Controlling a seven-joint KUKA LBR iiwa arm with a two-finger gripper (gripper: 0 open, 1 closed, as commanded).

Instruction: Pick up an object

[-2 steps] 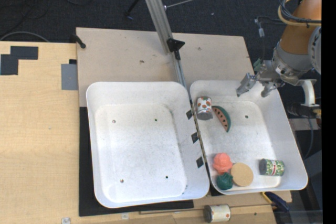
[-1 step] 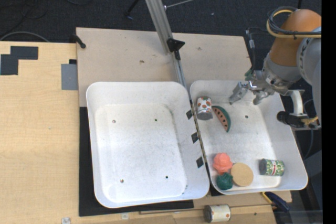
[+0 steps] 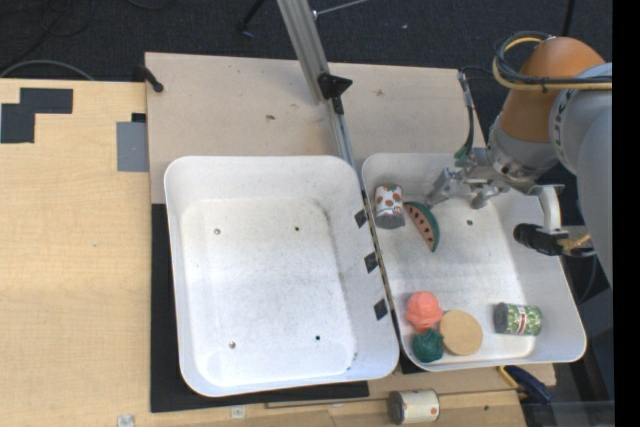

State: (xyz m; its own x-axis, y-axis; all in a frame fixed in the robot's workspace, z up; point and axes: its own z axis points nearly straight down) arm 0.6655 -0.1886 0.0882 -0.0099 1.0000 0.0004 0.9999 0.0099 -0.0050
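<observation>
Watermelon slice (image 3: 427, 226) — lying just left of and below gripper (image 3: 462, 187), long axis slanting down-right; finger state not discernible — nothing visibly held.

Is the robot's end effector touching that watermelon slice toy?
Apart. The camera view shows bare white bin floor between the end effector and the watermelon slice.

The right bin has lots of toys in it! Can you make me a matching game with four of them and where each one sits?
Things:
1. watermelon slice
2. green can
3. round tan disc
4. small can with red label

Places:
A. near the bin's right edge, at the front
B. at the back, against the wall between the bins
C. front of the bin, beside the pink and dark green toys
D. just right of the small can at the back

Pairs: 1-D, 2-A, 3-C, 4-B
</observation>
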